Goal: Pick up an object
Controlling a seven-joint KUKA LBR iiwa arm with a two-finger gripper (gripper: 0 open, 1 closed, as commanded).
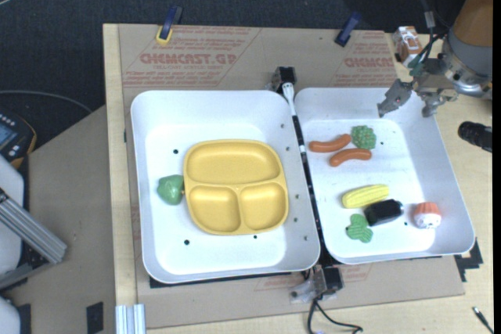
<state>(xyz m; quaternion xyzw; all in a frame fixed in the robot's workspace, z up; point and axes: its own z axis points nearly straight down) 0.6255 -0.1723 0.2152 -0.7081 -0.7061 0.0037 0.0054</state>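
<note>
Sitting in the left bin (149, 168), a yellow divided plate (235, 185) has a green piece (170, 189) touching its left edge. Sausages (340, 150), broccoli (362, 137), corn (365, 195) lie in the right bin (438, 168). Above its far right corner the gripper (412, 99) hangs with fingers (394, 99) spread wide, holding nothing.

Taking the corn cob (365, 195) as my landmark: above it, two sausages (340, 150) and a broccoli floret (362, 137) crowd the right bin (438, 168). Just below it lie a black block (383, 211) and a second green piece (359, 229), a sushi piece (427, 214) to their right. Farther right of the cob, bare white floor offers passage.
</note>
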